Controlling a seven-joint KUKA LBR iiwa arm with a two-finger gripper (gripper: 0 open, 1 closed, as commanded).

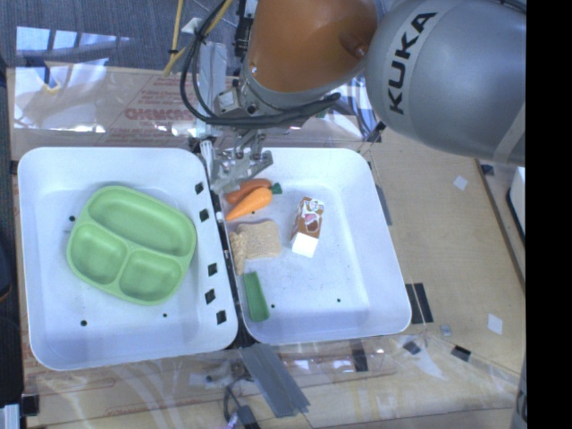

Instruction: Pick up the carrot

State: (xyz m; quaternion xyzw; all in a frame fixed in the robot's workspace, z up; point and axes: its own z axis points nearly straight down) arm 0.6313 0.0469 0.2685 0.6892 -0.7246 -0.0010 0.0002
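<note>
nearest you in the right bin (pixel 375 275) lies a green stick (pixel 256 296) by the left wall. behind it a bread slice (pixel 256 239), and to its right a small carton (pixel 307 226). further back the carrot (pixel 248 202) lies tilted, a second orange piece (pixel 250 188) just behind it. the gripper (pixel 239 170) sits at the far left corner just above them; you cannot tell its finger state. the left bin (pixel 45 311) bears a green tray (pixel 131 244).
</note>
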